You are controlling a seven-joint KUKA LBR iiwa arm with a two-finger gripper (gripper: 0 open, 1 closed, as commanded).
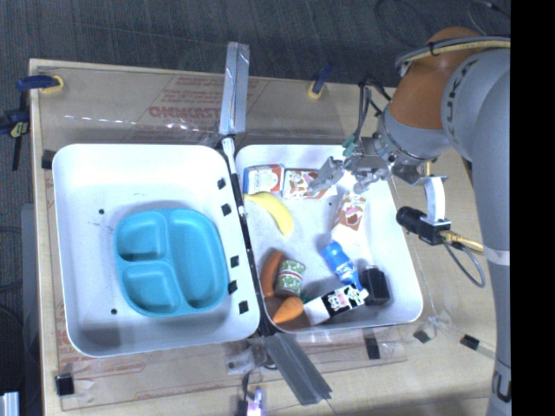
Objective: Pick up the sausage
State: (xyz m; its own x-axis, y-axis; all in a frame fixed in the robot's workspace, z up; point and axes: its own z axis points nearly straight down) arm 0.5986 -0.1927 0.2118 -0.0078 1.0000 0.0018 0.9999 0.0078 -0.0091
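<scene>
Over on the left, the left bin (pixel 78 232) is seen holding a blue divided plate (pixel 169 263), laid flat near its middle with three compartments facing up. A metal divider bar (pixel 232 89) is set upright at the top where the two bins meet.

Into the right bin (pixel 401 258) now, and it is crowded. Along the top edge two small printed cartons (pixel 263 180) are lined up side by side. Just below them a banana (pixel 273 211) is laid curving down toward the right. The sausage (pixel 270 271), reddish brown, is found at the bin's lower left, close by the dividing wall, with a small green-labelled can (pixel 290 277) pressed against its right side. An orange carrot-like piece (pixel 289 310) is tucked just beneath both. Further right, a blue bottle (pixel 340 263) is laid at a slant, and a black-and-white patterned box (pixel 347 302) lies below it beside a dark block (pixel 375 284). A white and brown pouch (pixel 350 212) is seen above the bottle.

At the upper right, the gripper (pixel 347 172) is held over the bin's top edge, well apart from the sausage. Its fingers are seen spread apart, with nothing between them. The grey arm (pixel 486 120) with its orange band is reached in from the right.
</scene>
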